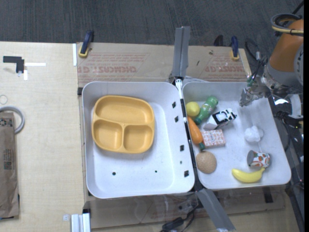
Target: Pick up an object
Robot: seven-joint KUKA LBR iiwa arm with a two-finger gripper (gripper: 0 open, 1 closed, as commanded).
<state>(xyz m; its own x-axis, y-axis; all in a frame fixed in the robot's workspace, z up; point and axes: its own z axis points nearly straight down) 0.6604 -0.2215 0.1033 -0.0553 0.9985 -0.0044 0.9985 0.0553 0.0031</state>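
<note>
Objects untouched in right bin (277,134), gripper (247,98) hovering upper right, finger state unclear, nothing held; your pick's all left to do.

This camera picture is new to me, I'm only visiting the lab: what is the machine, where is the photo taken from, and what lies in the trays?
One fixed camera looks down at a slant on a bench. The grey and orange shape at the right is a robot arm; its gripper hangs over the right bin, with nothing seen between its fingers. That bin holds a banana, a carrot, a lemon, a green bottle, a brown ball, a white ball and a small box. The left bin holds a yellow divided plate.
</note>
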